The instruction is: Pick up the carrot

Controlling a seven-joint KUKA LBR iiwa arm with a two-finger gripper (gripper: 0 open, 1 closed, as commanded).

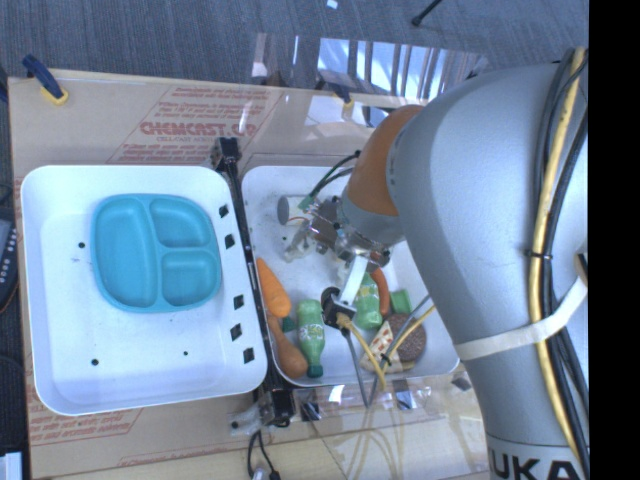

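Where the tabletop (60, 118) carries the left bin (40, 298), blue divided plate (157, 249) with open floor around it, carrot (272, 286) along right bin's (262, 183) left wall, end effector (310, 230) nearby over bare floor, finger state indeterminate, "CHEMCAST" printed behind, "KUKA" on arm (500, 198).

The two shallow bins, left (60, 368) and right (262, 190), are plain white plastic. In the left one, a sectioned plastic plate (157, 250) is a flat turquoise blue. In the right bin, a tapered carrot (272, 287) is bright orange, a small toy bottle (311, 336) is green with a pale label band, and a round flat cookie-like piece (410, 339) is speckled brown. The bulky robot arm (490, 228) is smooth grey, with an orange band (375, 173) above its wrist. The bench board (160, 128) is tan with red printed lettering.
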